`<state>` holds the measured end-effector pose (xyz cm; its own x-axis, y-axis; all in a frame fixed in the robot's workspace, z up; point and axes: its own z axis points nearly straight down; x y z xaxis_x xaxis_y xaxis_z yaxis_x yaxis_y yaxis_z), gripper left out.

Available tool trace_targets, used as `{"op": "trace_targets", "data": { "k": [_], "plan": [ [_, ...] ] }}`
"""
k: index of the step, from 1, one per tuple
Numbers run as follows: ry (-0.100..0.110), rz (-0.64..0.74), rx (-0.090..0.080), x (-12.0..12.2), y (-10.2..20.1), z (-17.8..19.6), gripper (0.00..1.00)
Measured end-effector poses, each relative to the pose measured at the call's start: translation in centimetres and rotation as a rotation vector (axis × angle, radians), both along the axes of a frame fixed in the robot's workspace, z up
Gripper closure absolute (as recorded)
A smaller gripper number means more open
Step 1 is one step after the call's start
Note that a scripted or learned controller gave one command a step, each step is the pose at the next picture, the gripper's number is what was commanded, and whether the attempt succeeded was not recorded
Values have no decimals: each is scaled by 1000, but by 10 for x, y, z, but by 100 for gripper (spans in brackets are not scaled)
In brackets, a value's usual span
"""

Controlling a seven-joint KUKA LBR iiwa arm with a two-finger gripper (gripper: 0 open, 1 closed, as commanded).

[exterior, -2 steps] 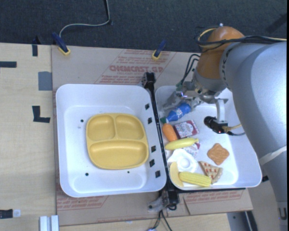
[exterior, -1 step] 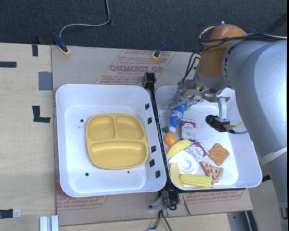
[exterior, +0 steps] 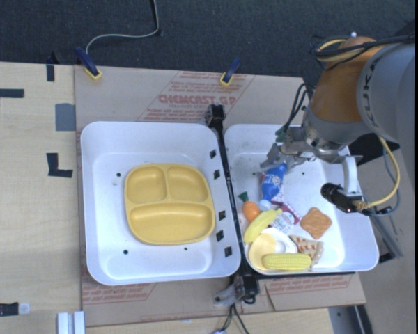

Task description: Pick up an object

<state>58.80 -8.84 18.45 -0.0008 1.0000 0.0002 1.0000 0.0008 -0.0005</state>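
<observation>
Two white bins sit on cardboard | my arm (exterior: 348, 96) reaches from the right; gripper (exterior: 282, 155) low in the right bin (exterior: 359, 245), above the blue bottle (exterior: 272, 184) | I cannot tell its grip | banana (exterior: 259, 225), corn (exterior: 287, 261), orange ball (exterior: 251, 211) nearby | yellow tray (exterior: 169, 204) in left bin (exterior: 101, 207)

Big grey arm (exterior: 386, 89) on show, smooth and rounded, with that bright orange band (exterior: 338, 82) wrapping it above the wrist. Below sits a darker metal wrist block, silver-grey. A white bracket hangs off its side, carrying a black stubby part. Thin yellowish cables loop round, dark ones trailing alongside.
</observation>
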Motion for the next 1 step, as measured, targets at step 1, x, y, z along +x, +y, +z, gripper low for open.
{"op": "trace_targets", "data": {
  "k": [1],
  "plan": [
    [0, 0, 1, -58, 16, 59, 100]
  ]
}}
